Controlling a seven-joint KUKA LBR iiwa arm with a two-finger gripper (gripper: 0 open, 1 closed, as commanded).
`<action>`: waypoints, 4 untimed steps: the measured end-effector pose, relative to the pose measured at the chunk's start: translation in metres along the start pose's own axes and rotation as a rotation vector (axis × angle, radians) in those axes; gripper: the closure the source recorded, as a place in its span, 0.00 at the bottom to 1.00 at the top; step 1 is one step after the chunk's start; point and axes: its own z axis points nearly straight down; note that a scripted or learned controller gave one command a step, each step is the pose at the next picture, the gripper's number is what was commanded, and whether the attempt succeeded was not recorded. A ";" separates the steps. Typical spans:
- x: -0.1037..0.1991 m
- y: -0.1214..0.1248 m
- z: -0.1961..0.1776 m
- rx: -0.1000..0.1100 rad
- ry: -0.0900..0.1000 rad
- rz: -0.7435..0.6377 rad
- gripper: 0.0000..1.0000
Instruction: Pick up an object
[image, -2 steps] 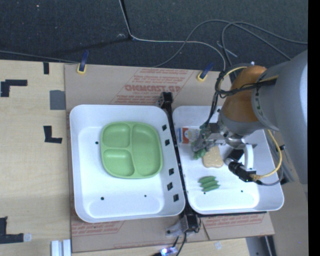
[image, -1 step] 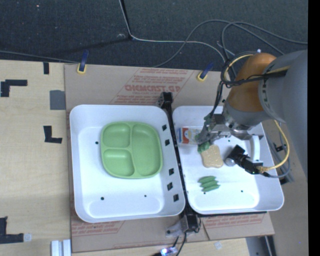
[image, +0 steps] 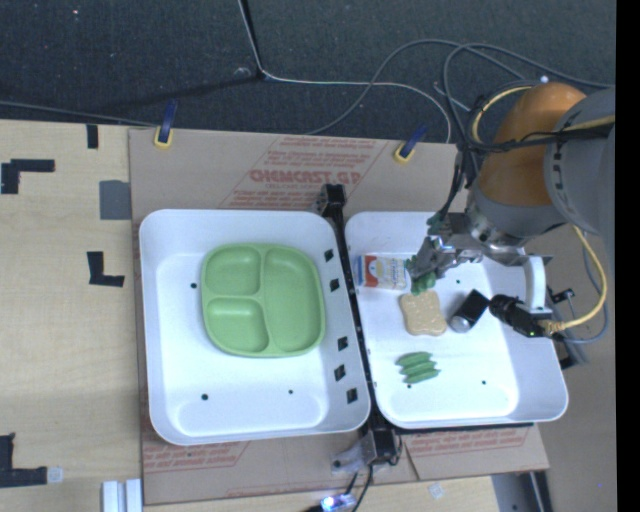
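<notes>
- One gripper (image: 425, 275) hangs low over the rear half of the right bin (image: 500, 390). Its tip is a dark, blurred mass, and I cannot tell whether the jaws are released or clenched, or whether anything sits between them.
- The grey arm (image: 530, 150) with its orange band comes in from the right. It covers the rear right corner of that bin, and the picture's edge cuts it off.
- A small carton (image: 380, 271), white with red and blue print, lies just left of the jaws. Its right end meets the gripper's outline, and I cannot tell whether they touch. The print is too small to read.
- A tan biscuit (image: 423, 316) lies flat just in front of the jaws. Its rear edge is close under the gripper, and contact is unclear.
- A green pea pod (image: 418, 367) lies further in front of the jaws, beyond the biscuit and apart from it.
- A green plate (image: 263, 298) with three compartments sits well to the left of the jaws, in the left bin (image: 150, 300).
- Both bins rest on a cardboard sheet (image: 300, 170), held by two clamps (image: 163, 130) behind them.
</notes>
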 end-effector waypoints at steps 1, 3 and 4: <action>0.006 0.000 -0.062 -0.003 0.000 -0.002 1.00; 0.051 0.013 -0.067 0.004 0.001 -0.005 1.00; 0.102 0.029 -0.052 0.005 0.001 -0.006 1.00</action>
